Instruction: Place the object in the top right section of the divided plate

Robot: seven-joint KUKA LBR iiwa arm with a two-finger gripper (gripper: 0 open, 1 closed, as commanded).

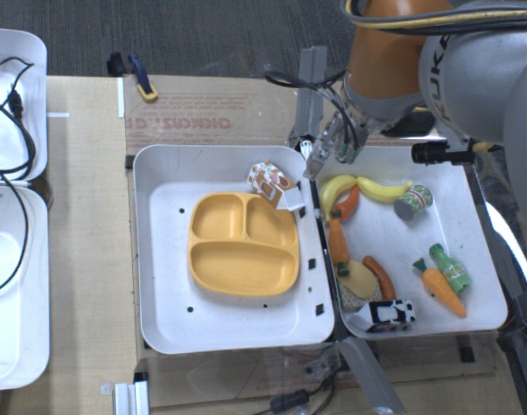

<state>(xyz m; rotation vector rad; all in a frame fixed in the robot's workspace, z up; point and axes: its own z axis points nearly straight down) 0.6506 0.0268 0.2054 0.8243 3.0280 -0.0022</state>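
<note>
Nearest the camera, at the bottom of the frame, the front rims of the two white bins meet at a shared corner; a small black-and-white toy (390, 315) sits tight against the front edge of the right bin (488, 249). Just above it lie a tan round piece (358, 279) and a red sausage (380, 277), with a carrot (443, 292) and a green bottle (450, 268) toward the lower right, near that bin's right wall.

In the left bin (160, 258), the yellow divided plate (243, 244) sits right of centre, its right edge close to the wall between the bins. Bare white floor lies open to its left and below it. The plate's three sections hold nothing.

Further up, a small brown-and-white box (270, 182) rests at the plate's upper right corner, overlapping the rim and leaning by the dividing wall. Across that wall, a banana (367, 188), an orange-red piece (343, 204), another carrot (339, 240) and a grey-green can (414, 202) crowd the top of the right bin.

Farthest back, the gripper (333, 150) hangs over the upper left corner of the right bin, by the dividing wall. How wide it stands, I cannot tell; nothing is visibly caught in it.
</note>
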